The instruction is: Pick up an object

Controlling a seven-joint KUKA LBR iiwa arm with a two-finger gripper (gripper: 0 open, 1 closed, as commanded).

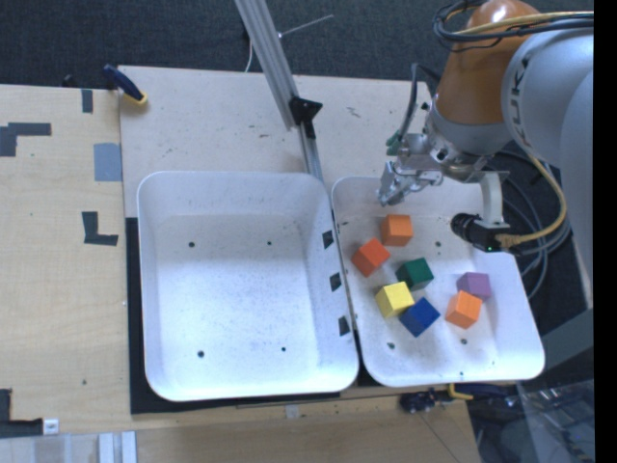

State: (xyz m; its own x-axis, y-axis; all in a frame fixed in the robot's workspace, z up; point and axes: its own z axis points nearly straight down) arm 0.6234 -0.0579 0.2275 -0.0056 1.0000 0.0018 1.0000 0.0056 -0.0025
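Note:
Several small coloured cubes lie in the right bin [501,355]: an orange cube [396,229], a red-orange cube [370,257], a green cube [415,273], a yellow cube [394,298], a blue cube [419,316], a purple cube [473,284] and another orange cube [464,309]. My gripper [394,192] hangs over the far left part of that bin, just above and behind the orange cube. Nothing shows between its fingers.
The left bin [154,210] stands beside the right one, with a row of black clips along the shared wall. A slanted metal rail [272,56] crosses the bench behind the bins. A blue and yellow tool [125,84] lies at the far left.

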